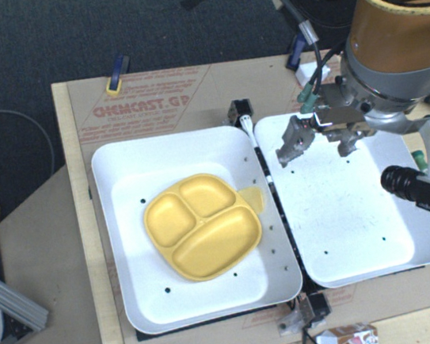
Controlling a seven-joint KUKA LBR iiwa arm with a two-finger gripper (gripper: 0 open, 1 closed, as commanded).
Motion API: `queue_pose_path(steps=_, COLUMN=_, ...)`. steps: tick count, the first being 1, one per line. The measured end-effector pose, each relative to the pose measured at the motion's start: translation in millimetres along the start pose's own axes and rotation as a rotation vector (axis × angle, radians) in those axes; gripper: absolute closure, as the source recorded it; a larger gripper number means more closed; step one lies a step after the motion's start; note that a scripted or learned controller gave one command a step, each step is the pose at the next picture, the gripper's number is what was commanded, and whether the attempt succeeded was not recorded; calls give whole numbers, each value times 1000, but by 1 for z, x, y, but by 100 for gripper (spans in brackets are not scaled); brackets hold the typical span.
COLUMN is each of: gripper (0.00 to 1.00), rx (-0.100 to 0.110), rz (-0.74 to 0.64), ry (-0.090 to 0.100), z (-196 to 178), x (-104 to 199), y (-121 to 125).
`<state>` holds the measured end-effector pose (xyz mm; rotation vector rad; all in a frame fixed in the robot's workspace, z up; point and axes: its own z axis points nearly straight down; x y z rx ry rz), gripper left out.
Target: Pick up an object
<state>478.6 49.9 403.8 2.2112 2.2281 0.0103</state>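
Pincer [316,142] apparently spread apart, holding nothing, over right bin [372,256]; yellow tray [201,225] left.

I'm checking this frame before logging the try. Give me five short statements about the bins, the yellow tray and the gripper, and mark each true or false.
1. The yellow divided tray lies in the left bin. True.
2. The tray has three compartments. True.
3. The gripper holds the tray between its fingers. False: nothing shows between them, and the gripper is over the right bin, apart from the tray.
4. The gripper is above the left bin. False: it is over the upper part of the right bin, near that bin's left wall.
5. The two bins stand side by side on a brown board. True.
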Motion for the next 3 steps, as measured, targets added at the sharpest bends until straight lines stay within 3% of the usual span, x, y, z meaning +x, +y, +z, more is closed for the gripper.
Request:
queue_pose_path(steps=1, gripper=100, rx=2, rz=5, ry=-3, z=-7, x=-3, y=3)
queue_pose_path(steps=3, gripper=100, rx=-4, rz=4, ry=-4, z=-27, x=-2, y=5)
